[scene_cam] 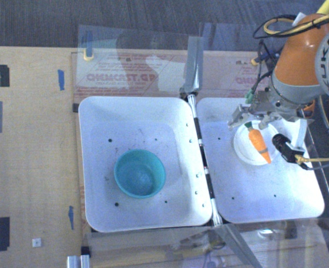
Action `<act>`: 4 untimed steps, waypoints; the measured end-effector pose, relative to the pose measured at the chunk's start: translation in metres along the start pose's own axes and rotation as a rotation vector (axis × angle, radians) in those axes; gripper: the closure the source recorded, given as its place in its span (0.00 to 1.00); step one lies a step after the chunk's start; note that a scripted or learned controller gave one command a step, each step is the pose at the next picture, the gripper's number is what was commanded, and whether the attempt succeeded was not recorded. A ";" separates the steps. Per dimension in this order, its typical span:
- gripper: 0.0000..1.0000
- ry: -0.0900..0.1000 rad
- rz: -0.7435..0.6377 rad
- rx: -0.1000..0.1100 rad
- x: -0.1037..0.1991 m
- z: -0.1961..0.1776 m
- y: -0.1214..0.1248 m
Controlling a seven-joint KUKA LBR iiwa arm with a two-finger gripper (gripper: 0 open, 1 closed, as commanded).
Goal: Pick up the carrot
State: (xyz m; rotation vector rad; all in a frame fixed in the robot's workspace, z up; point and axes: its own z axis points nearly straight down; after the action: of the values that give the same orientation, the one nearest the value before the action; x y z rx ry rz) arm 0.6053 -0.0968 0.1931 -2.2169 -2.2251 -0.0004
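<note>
Nearest you are the front rims of the two white bins, meeting at a narrow seam low in the view. The left bin (pixel 97 121) holds a teal bowl (pixel 140 173), upright, in its front half and a little left of centre. The bowl stands apart from every wall, so you have bare floor all round it, most of all toward the back and the right.

The right bin (pixel 276 197) has its front half bare from the seam across to the far right rim. That is the widest open room on that side. In its back half lies a small white plate (pixel 243 148), apart from the seam and nearer the back rim than the front.

You will find the carrot (pixel 259 144) lying on that plate. Its green top points toward the back of the bin, and its orange tip runs forward and to the right, out to the plate's right edge.

The gripper (pixel 254 119) hangs over the back of the plate, right at the carrot's green end. The arm (pixel 301 66) comes in from the right above the bin's back right corner. From this angle you cannot tell how far the gripper is open, or whether it has hold of the carrot.

Behind both bins a printed cardboard sheet (pixel 119 77) lies flat along their back rims. The tan bench (pixel 30 149) runs wide and open to the left.
</note>
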 end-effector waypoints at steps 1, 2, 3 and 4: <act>0.00 -0.005 -0.036 -0.017 -0.070 0.086 0.003; 0.00 0.001 -0.163 -0.008 -0.116 0.106 0.014; 0.00 0.005 -0.302 -0.006 -0.123 0.105 -0.064; 0.00 -0.002 -0.550 -0.011 -0.124 0.105 -0.122</act>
State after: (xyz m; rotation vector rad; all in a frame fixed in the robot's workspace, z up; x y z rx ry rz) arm 0.4835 -0.2215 0.0883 -1.5343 -2.7516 -0.0104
